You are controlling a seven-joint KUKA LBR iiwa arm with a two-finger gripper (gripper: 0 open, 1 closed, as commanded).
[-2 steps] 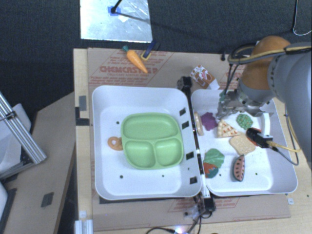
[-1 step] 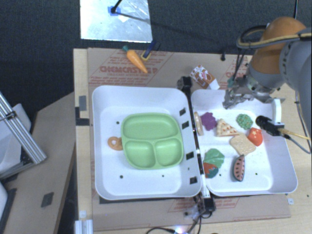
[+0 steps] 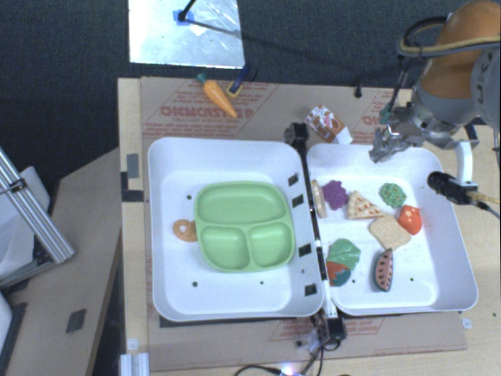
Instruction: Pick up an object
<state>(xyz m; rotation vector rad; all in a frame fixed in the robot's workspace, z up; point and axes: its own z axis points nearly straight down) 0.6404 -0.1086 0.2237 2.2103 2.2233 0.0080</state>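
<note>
The right bin [image 3: 438, 288] holds toy foods: purple grapes [image 3: 335, 194], a pizza slice [image 3: 362, 207], a green leafy piece [image 3: 392, 193], a red piece [image 3: 410, 220], a toast slice [image 3: 389, 232], a green and red piece [image 3: 341, 258] and a dark watermelon slice [image 3: 383, 270]. My gripper [image 3: 386, 146] hangs over the bin's far edge, above and behind the foods, touching none of them. Nothing shows between its fingers.
The left bin [image 3: 168, 288] holds a green divided plate [image 3: 243, 225] and a small pretzel [image 3: 185, 230]. A toy carrot [image 3: 219, 97] and a small wrapped item [image 3: 327, 124] lie on the cardboard behind the bins. A shiny sheet [image 3: 186, 23] lies farther back.
</note>
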